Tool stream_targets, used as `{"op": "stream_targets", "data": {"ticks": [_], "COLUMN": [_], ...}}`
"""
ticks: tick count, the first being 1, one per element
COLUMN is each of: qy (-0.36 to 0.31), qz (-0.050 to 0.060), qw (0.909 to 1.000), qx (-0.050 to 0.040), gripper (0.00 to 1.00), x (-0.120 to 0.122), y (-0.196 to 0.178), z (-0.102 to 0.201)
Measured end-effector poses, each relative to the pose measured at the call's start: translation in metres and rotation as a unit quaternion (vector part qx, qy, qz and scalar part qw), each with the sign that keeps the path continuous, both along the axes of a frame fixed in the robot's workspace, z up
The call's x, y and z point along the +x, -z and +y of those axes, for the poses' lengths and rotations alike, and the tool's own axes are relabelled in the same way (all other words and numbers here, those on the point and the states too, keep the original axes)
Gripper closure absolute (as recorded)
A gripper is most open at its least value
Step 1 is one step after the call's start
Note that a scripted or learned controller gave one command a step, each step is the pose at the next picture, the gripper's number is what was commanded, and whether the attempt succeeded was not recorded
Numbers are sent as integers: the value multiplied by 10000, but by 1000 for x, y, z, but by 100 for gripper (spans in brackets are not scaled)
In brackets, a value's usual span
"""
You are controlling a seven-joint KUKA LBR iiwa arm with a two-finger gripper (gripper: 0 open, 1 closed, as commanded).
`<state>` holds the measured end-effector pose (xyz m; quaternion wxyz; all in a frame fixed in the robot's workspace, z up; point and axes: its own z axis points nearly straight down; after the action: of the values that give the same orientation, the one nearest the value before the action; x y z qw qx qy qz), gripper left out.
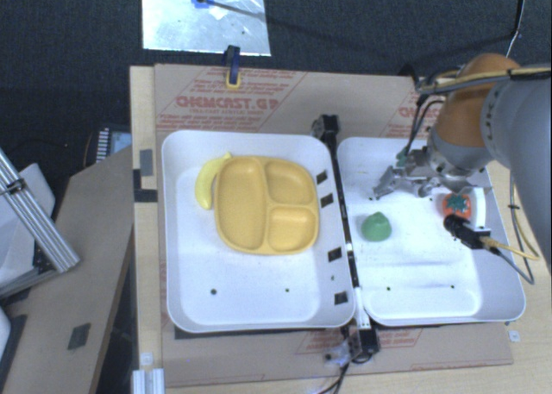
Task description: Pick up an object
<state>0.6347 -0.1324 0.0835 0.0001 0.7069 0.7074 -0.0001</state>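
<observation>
We see the pincer (386, 185) low over the right bin (414, 297), near its far edge and toward the divider between the bins, its fingers spread apart with nothing between them. The green round object (375, 227) lies just in front of it, close to the bin's middle, apart from the fingertips. An orange object (457, 204) sits by the right wall, partly covered by the arm's wrist (461, 129), so we cannot make out its shape. In the left bin (185, 297) rests a yellow divided tray (263, 204) with a banana (205, 181) touching its left edge. We judge that the rounded green piece could roll or squirt aside if the fingers close off-centre, or that they close short of it.
</observation>
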Motion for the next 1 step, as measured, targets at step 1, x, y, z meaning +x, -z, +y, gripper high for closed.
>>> {"op": "stream_targets", "data": {"ticks": [1], "qy": [4], "qz": [-21], "qw": [10000], "qx": [-4], "gripper": [100], "x": [1], "y": [-12], "z": [0]}}
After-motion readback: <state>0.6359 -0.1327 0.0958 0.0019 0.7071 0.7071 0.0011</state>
